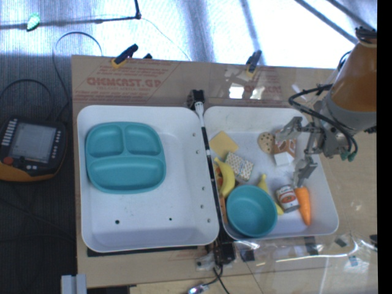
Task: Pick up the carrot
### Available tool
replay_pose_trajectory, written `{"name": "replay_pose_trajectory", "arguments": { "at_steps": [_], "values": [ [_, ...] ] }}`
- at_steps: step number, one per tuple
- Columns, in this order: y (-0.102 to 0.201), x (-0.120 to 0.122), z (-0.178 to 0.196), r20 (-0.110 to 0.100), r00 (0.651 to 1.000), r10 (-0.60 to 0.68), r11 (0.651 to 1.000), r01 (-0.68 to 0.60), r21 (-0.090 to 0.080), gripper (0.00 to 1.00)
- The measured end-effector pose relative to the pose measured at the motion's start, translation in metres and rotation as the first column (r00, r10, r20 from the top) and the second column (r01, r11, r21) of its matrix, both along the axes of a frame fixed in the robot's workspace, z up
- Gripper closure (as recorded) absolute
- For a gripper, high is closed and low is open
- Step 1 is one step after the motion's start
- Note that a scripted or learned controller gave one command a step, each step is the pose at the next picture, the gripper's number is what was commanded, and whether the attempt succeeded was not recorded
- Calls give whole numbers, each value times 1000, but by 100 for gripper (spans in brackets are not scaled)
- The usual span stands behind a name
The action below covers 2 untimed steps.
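Right white bin (327,225) holds the tapered orange carrot (304,204); end effector (294,141) open, empty-handed above.

Gripper (298,152) open, arm angled down

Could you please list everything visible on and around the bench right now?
carrot: one, orange, right bin's near right corner, beside the can
can: one, red-labelled, left of the carrot
bowl: one, teal, right bin, near side
banana: one, yellow, beside the bowl
cheese wedge: one, yellow, right bin, far left
divided plate: one, teal, left bin
bins: two, white, side by side
pendant: one, orange-edged, left of bench
gripper: one, grey, above the carrot
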<state>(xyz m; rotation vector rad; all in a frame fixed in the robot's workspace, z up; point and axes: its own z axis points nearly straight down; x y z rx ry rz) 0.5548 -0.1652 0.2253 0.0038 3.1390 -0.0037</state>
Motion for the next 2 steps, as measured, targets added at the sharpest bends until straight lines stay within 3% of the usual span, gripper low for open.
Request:
{"name": "replay_pose_trajectory", "arguments": {
  "at_steps": [1, 2],
  "values": [
    [-39, -10, -129, -7, 1000, -26, 1000, 27, 4, 0],
    [-54, -30, -136, 10, 987, -161, 987, 161, 6, 0]
  ]
}}
